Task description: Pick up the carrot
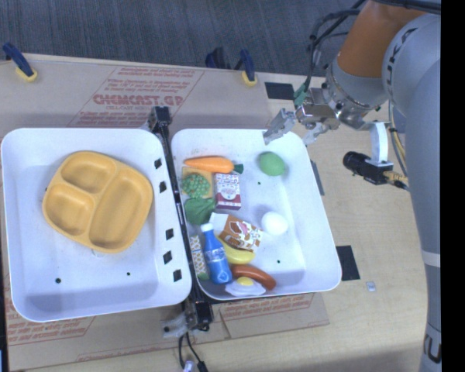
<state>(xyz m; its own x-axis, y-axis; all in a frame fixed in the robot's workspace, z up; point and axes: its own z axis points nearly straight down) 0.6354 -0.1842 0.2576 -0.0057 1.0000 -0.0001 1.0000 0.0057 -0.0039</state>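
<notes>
The carrot is orange with a green tip and lies across the far left part of the right bin. My gripper hangs above that bin's far right corner, off to the right of the carrot and well apart from it. Its two fingers are spread open and hold nothing. A green lime sits between the carrot and the gripper.
The right bin also holds broccoli, a red carton, a white egg, a blue bottle, a sausage and other toy foods. A yellow divided plate lies in the left bin.
</notes>
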